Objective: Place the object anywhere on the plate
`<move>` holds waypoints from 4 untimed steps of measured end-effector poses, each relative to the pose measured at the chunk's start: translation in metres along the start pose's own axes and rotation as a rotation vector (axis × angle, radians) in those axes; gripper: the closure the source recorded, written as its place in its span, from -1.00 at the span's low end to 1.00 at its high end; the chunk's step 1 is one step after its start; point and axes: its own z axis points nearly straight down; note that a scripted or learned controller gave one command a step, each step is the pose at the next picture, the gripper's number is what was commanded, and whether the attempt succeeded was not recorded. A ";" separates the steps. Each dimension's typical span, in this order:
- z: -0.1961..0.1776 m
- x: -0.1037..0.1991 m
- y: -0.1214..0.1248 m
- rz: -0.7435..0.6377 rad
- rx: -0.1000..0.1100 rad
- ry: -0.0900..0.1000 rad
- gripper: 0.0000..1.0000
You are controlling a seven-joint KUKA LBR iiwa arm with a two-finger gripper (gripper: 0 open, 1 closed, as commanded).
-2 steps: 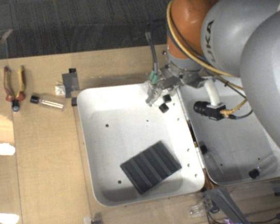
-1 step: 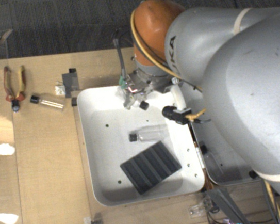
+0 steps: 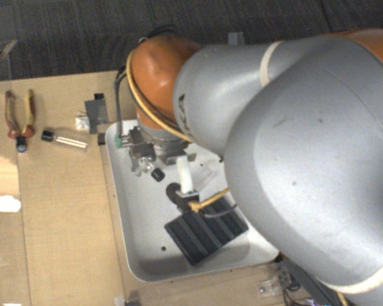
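Over the back corner of the shallow white plastic bin (image 3: 134, 221), the grey metal gripper (image 3: 142, 156) is hanging low under the big grey arm (image 3: 319, 151), and I cannot tell if it is open or closed. A flat black ribbed block (image 3: 205, 233), likely the thing to move, is lying slanted on the bin floor nearer the front, apart from the gripper. I think the job is sitting at the picking-up step, so next the gripper is needing to come over the block, close on it and carry it to the plate.
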 end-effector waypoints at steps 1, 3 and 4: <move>-0.081 -0.025 0.014 -0.452 -0.004 -0.001 1.00; -0.131 -0.001 0.020 -0.816 -0.006 -0.001 1.00; -0.142 0.000 0.021 -0.818 -0.012 -0.001 1.00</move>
